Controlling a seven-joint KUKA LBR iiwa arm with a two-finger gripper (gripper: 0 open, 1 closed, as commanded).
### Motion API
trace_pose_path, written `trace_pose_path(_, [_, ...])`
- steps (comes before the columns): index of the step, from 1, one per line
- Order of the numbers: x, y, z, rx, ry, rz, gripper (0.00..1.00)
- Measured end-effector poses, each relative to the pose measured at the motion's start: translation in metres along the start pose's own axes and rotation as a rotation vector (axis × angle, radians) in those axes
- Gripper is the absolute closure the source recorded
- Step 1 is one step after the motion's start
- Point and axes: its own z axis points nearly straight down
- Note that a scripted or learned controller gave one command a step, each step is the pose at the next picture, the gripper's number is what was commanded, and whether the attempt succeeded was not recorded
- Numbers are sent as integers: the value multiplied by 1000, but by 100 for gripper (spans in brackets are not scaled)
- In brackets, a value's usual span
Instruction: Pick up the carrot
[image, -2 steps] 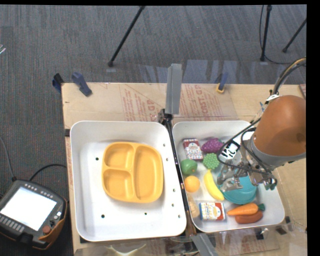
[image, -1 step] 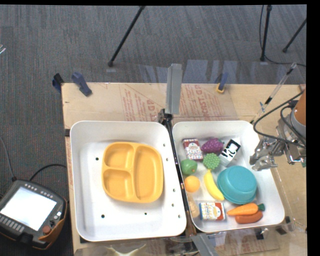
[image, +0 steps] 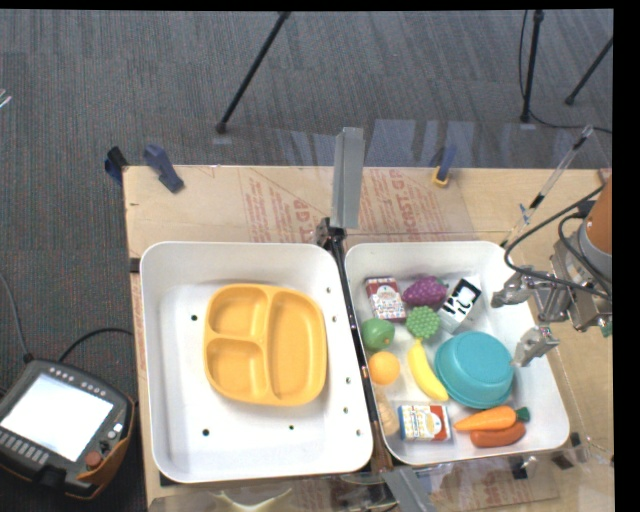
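Plastic, mostly smooth and glossy, makes up what lies in the two shallow white bins on the brown cardboard-faced bench. The left bin (image: 160, 300) has rounded corners and holds one yellow divided plate (image: 266, 343) with three compartments, lying flat near its middle.

The right bin (image: 552, 400) is crowded. The carrot (image: 487, 419), a tapered orange toy with a green stub at its thick end, lies near the front right corner, just beside and behind a reddish-orange sausage shape (image: 499, 436). Touching its upper side is a round teal bowl (image: 475, 368). Left of the carrot stands a small printed carton (image: 423, 422). A curved yellow banana (image: 427, 371) lies between the bowl and a round orange fruit (image: 384, 368). Behind these sit a smooth green fruit (image: 377, 333), a knobbly green cluster (image: 422, 322), knobbly purple grapes (image: 425, 292), a red printed box (image: 385, 298) and a black-and-white box (image: 461, 299).

The metal gripper (image: 541, 318) hovers over the right bin's right edge, above the bowl; whether its fingers are apart or together cannot be told.
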Motion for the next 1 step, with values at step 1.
trace_pose_path(1, [17,57,121,-2,9,308,0])
